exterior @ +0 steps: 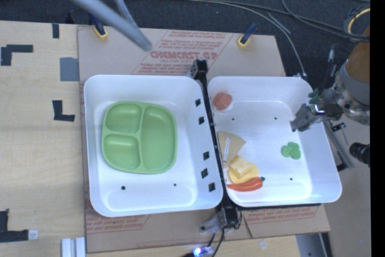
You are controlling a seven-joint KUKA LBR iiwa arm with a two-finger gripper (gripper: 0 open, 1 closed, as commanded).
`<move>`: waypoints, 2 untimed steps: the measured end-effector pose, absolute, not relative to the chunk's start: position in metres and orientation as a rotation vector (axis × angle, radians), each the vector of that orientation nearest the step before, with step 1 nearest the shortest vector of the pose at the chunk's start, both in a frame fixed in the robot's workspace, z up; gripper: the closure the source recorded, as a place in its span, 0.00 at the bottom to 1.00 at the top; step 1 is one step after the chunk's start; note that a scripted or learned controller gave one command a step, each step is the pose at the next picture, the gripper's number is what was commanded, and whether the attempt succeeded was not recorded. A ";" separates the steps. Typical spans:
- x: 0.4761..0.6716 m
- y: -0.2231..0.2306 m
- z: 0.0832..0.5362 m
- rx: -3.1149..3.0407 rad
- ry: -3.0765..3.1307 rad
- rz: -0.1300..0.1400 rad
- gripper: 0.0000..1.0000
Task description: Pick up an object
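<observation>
claw [302,120] at right bin's [313,186] right rim, grasp state cannot tell, nothing seen in it | nearest pick: green piece [291,151] just below, near that rim | advice: centre above it, descend straight, stay clear of the wall

two bins stand side by side on the bench. the left bin [96,129] holds a divided plate [139,136], lying left of its middle. in the right bin [325,180], a round toy [222,100] lies at 10 o'clock, a leafy toy [291,151] at 3 o'clock, and a wedge [231,143], a block [242,169] and a pepper [245,185] toward 8 o'clock. the gripper [301,120] is over the rim at 2 o'clock.
</observation>
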State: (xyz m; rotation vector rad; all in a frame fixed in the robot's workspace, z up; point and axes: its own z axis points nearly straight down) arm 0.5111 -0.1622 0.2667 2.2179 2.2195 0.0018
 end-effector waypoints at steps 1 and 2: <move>0.511 -0.162 0.288 2.220 2.223 0.000 1.00; 0.517 -0.111 0.285 2.216 2.227 -0.001 1.00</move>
